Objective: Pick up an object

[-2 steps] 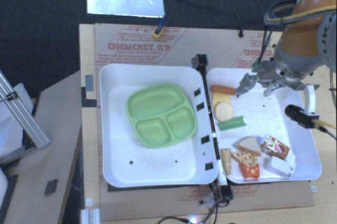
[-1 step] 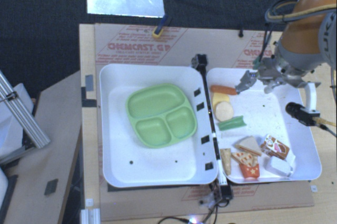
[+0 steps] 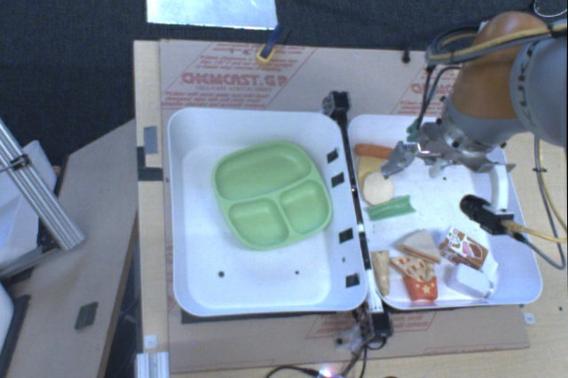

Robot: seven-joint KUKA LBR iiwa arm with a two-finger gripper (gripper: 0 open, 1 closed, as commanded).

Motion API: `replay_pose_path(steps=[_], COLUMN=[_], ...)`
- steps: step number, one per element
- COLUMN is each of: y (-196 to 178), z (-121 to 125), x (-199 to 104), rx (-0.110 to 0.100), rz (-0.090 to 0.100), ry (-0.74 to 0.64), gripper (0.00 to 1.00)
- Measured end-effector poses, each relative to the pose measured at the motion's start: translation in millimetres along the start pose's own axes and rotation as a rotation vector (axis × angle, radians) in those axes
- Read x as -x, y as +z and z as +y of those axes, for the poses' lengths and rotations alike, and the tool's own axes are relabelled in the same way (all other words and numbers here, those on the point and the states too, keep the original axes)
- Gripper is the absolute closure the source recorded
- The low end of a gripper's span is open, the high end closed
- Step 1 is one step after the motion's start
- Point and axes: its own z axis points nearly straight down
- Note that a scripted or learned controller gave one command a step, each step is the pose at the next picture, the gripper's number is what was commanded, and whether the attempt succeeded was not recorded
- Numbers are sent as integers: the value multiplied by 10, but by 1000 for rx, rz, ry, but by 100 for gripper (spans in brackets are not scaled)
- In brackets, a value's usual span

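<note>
Red fries carton (image 3: 421, 287) lay nearest; gripper (image 3: 401, 158), finger state indiscernible, hovered just above-right of the round cream piece (image 3: 378, 188).

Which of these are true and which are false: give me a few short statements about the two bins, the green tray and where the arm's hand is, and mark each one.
1. The green tray lies in the left bin. True.
2. The green tray has three compartments. True.
3. The hand hangs over the left bin. False: it is over the right bin, near its far left part, above the round pale food piece.
4. The green stick-shaped piece lies inside the green tray. False: it lies on the floor of the right bin, just below the round pale piece.
5. The red fries box sits near the front edge of the right bin. True.
</note>
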Motion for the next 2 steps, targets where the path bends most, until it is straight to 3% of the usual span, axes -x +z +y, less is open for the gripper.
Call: replay_pose_path(steps=[1, 2], y=[555, 763], z=[75, 106], x=[57, 44], rx=[0, 8], rz=[0, 2], ry=[1, 0], gripper=[0, 0])
